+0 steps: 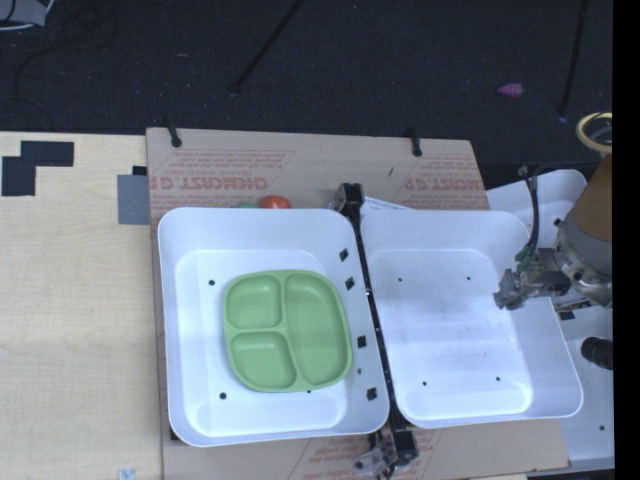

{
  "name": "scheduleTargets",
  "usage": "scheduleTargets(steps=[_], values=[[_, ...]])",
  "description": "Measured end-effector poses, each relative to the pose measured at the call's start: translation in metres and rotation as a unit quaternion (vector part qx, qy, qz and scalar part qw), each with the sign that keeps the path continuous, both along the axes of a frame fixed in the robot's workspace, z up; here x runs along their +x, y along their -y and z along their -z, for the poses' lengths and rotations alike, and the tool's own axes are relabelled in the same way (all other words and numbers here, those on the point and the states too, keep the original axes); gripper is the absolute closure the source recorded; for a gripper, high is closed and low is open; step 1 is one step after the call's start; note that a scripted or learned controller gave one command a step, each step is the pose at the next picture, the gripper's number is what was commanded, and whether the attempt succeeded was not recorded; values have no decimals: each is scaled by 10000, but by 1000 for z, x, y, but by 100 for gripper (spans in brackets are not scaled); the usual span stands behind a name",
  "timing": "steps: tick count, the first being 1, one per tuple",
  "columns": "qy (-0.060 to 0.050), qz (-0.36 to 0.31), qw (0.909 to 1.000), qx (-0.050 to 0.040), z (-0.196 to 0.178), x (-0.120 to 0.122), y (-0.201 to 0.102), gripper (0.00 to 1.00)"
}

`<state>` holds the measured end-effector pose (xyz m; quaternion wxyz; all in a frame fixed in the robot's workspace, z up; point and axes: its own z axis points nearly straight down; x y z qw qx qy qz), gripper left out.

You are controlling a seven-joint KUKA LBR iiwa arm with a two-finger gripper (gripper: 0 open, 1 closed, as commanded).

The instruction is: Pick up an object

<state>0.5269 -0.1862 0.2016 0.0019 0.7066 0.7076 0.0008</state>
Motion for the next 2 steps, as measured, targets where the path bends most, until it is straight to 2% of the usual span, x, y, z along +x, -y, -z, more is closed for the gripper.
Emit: scheduleTargets(steps=[1, 2], values=[[-18, 2, 10000, 7, -15, 0, 1, 100], [-39, -9, 10000, 20, -6, 1, -51, 100]])
